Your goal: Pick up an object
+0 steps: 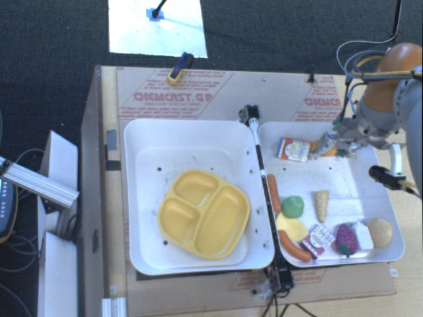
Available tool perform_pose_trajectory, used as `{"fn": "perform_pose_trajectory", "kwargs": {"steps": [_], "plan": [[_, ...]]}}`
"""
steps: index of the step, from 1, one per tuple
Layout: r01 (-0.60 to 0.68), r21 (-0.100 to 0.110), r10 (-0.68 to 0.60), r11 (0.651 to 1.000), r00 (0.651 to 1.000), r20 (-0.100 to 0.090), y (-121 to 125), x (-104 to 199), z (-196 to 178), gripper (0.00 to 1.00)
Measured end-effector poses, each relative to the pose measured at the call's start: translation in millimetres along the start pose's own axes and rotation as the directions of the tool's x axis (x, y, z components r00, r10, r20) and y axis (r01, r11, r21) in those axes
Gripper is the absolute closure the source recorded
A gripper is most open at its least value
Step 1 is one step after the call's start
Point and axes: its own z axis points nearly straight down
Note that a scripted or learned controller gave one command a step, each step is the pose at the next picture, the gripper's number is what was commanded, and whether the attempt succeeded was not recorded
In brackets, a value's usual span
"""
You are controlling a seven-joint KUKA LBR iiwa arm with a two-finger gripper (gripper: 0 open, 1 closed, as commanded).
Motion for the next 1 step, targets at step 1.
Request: {"fn": "perform_pose_trajectory", "kwargs": {"steps": [1], "plan": [[0.0,0.001,0.0,1.0,1.0,-0.001,0.1,0.4,6.0,0.0]]}}
